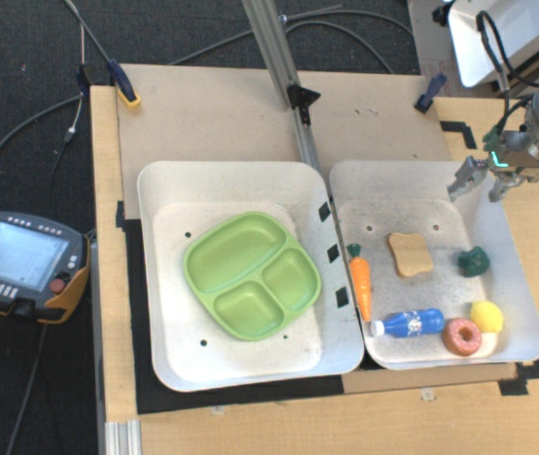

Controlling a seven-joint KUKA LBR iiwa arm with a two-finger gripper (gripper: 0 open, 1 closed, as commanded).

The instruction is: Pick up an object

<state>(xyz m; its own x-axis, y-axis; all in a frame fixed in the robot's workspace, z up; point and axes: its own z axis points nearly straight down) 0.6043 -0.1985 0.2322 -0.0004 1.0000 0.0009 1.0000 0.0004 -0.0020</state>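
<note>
Candidate objects lie in the right bin (383, 183), all below the gripper (477, 180): a toast slice (410, 254) below and to its left, a dark green item (474, 262) almost directly beneath, then a yellow lemon (486, 317), pink doughnut (462, 336), blue bottle (409, 324) and orange carrot (361, 287) lower and further left. The gripper hangs over the bin's upper right corner, its two fingers spread apart with nothing between them, reaching in from the right edge. Far to its left, the left bin (165, 188) holds a green divided plate (251, 275). Both bins rest on a wooden bench (203, 112); a handheld control pendant (25, 265) lies on dark carpet beyond the bench's left edge.
</note>
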